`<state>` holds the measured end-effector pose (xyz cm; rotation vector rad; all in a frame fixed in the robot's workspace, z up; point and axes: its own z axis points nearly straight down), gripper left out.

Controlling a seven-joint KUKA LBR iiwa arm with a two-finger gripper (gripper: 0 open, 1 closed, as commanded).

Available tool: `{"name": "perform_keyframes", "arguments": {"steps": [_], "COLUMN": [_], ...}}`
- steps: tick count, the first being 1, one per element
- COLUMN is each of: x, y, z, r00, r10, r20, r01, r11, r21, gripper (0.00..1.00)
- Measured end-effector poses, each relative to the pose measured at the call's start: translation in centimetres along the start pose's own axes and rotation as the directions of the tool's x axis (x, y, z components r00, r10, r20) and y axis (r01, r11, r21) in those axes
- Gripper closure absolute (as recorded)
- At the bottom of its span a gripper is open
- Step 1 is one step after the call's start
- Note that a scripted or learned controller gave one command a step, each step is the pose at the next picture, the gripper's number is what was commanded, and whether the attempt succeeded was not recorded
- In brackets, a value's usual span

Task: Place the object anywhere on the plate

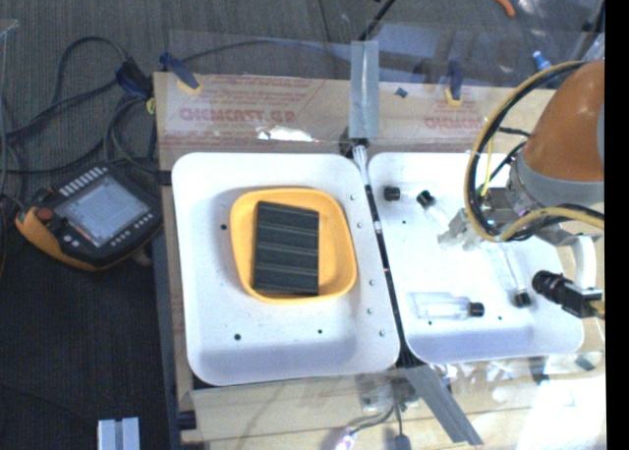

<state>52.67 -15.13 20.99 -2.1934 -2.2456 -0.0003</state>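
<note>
A single fixed camera looks down on the bench at a slant, from above its near edge and facing toward the far cardboard wall (246, 109). The left bin (206, 340) and the right bin (462, 345) both fall fully within the frame, side by side and slightly skewed, their dividing rim running near the centre. The view is moderately distant: it takes in dark floor on the left with a teach pendant (93, 217) and cables. The arm (565, 143) enters from the right edge, close to the lens and cropped.
</note>
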Motion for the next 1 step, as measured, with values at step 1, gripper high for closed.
{"name": "perform_keyframes", "arguments": {"steps": [1], "x": [0.0], "y": [0.01], "z": [-0.01], "r00": [1.0], "r10": [0.0], "r20": [0.0], "r01": [0.0], "r11": [1.0], "r21": [0.0], "gripper": [0.0]}}
